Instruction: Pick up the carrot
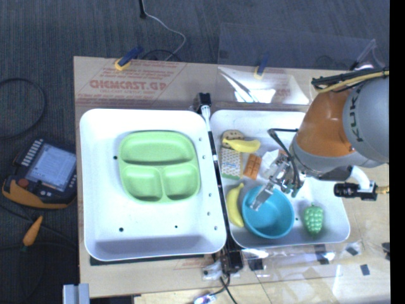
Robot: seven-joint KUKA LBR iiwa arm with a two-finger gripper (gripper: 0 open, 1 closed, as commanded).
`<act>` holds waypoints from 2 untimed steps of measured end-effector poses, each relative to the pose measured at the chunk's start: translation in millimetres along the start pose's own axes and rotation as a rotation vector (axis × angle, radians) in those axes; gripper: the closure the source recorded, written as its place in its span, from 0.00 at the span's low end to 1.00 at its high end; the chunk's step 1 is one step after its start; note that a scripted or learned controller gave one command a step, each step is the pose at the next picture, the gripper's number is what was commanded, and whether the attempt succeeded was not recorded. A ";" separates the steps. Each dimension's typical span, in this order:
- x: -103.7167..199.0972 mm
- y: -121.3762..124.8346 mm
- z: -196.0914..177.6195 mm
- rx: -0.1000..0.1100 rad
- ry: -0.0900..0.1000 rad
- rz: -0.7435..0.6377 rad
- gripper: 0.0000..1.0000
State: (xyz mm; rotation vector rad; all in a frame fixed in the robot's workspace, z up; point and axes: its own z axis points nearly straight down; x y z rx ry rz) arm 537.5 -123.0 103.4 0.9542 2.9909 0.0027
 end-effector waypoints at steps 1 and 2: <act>-51.8 0.4 -28.6 0.002 -0.005 0.093 0.00; -12.2 26.6 11.4 0.000 -0.013 0.106 0.00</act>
